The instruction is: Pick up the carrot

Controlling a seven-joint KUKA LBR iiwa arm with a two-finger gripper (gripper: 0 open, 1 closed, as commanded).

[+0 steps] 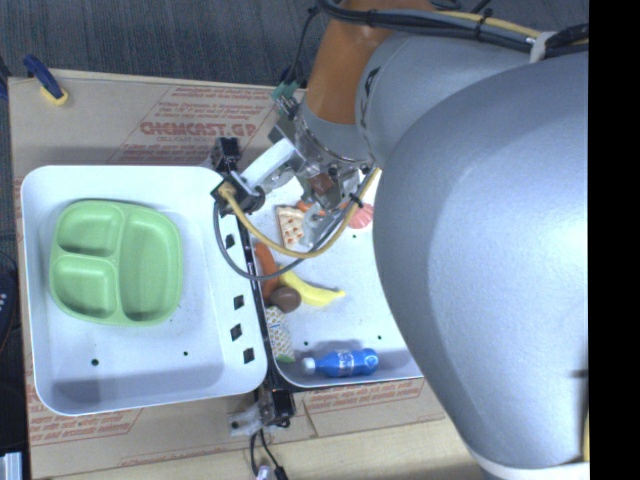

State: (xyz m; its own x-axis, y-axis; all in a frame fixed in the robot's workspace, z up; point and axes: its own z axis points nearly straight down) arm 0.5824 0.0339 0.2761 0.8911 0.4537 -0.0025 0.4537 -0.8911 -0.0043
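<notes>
Over the right-hand bin (392, 353) the big grey arm (480, 218) leans in, its orange band (345, 53) high near the back edge of the bench, and its bulk covers most of that bin. The gripper (322, 200) hangs low at the end of the wrist, in a knot of metal brackets and looping yellow and black cable. From where I stand I cannot tell how it is set or whether it has hold of anything; the clutter of the wrist hides that part.

Just below it lies the carrot (264, 259), a short orange piece tight against the wall between the two bins, with the cable loop crossing near it. It rests on the bin floor, apart from the gripper. Beside the carrot sits a cracker-like toy (290, 227) with a dotted face, directly under the wrist. A little nearer to me are a brown rounded object (286, 299) and a banana (318, 292), touching each other. Closer still, along the front wall, a blue bottle (342, 362) lies on its side.

The left bin (60, 388) holds a green divided plate (117, 261), sitting flat.
</notes>
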